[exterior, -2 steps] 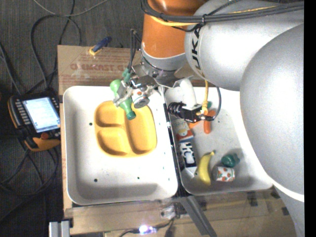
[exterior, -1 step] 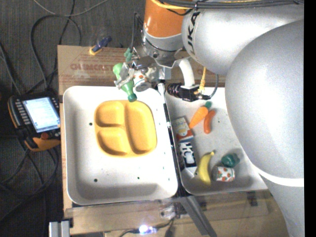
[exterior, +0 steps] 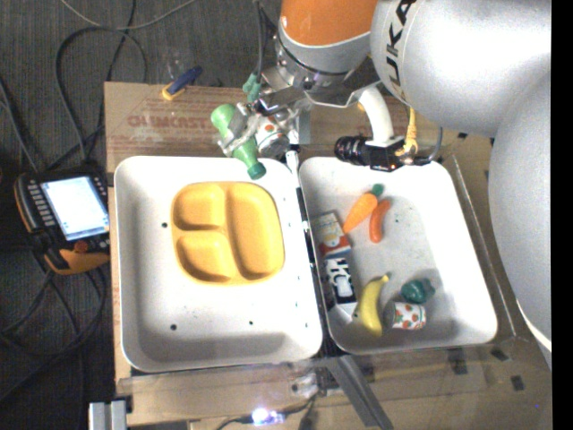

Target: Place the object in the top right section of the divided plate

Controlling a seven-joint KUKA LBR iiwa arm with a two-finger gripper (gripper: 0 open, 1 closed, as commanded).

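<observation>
The yellow divided plate (exterior: 228, 231) lies in the left white bin (exterior: 143, 330), with one long section on its right and two smaller ones on its left. My gripper (exterior: 240, 141), with green tips, hangs over the far rim of the left bin, just above the plate's top right corner. A small white and red shape (exterior: 269, 133) sits close against the gripper; I cannot tell if it is a held object or part of the tool.
The right bin (exterior: 466, 240) holds two carrots (exterior: 361, 209), a banana (exterior: 372, 303), two small boxes (exterior: 333, 233), a patterned cup (exterior: 407, 315) and a dark green piece (exterior: 417, 288). A teach pendant (exterior: 67, 209) lies left of the bench. The arm's bulk fills the upper right.
</observation>
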